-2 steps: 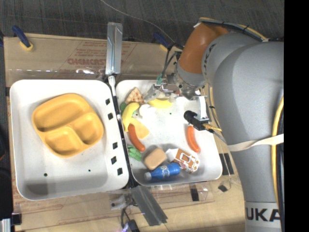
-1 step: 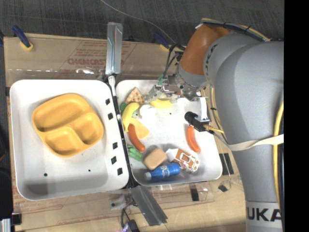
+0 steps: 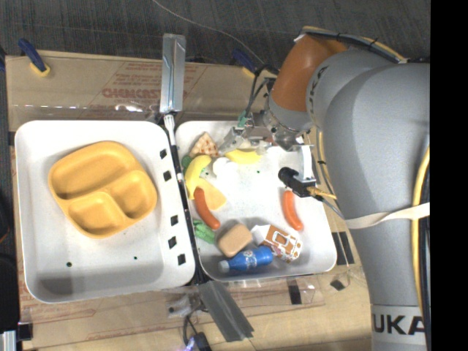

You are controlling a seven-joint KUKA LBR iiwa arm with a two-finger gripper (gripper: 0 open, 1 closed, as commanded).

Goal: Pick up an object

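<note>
Camera view shows the grey arm with its orange band (image 3: 300, 72) reaching over the right-hand shallow white bin (image 3: 322, 258), with the metal two-finger gripper (image 3: 252, 134) low at that bin's far edge. How wide the claw stands, and whether it has hold of anything, I cannot tell. Just beside it, toward the bin's middle, lies a small yellow curved toy banana (image 3: 243, 156), the likeliest thing to lift. A larger yellow banana (image 3: 196, 172) and a brown waffle-patterned wedge (image 3: 205, 145) lie close by, toward the bin's left wall. To do this well, I judge, the claw should centre across the small banana's narrow width and descend straight. It should close before lifting, keeping clear of the bin wall and the neighbours.
</note>
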